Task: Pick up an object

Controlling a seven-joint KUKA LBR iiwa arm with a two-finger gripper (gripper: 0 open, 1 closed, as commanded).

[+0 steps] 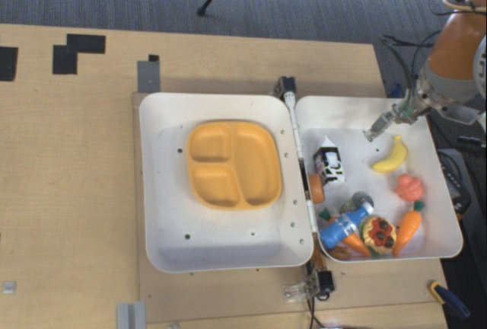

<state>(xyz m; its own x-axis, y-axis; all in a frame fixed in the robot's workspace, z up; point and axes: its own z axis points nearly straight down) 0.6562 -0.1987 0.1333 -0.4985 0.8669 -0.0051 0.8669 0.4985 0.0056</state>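
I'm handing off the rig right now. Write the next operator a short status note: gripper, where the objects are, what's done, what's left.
Gripper: over the far part of the right bin, nothing seen between its fingers.
Objects: banana, black-and-white carton, red fruit, carrot and blue bottle all lie in the right bin. Yellow divided plate sits in the left bin.
Done: no pick yet.
Left: grasp and lift one object; the banana looks nearest.

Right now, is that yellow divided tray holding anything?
Empty: the yellow tray in the left bin shows bare compartments; the toys lie in the right bin.
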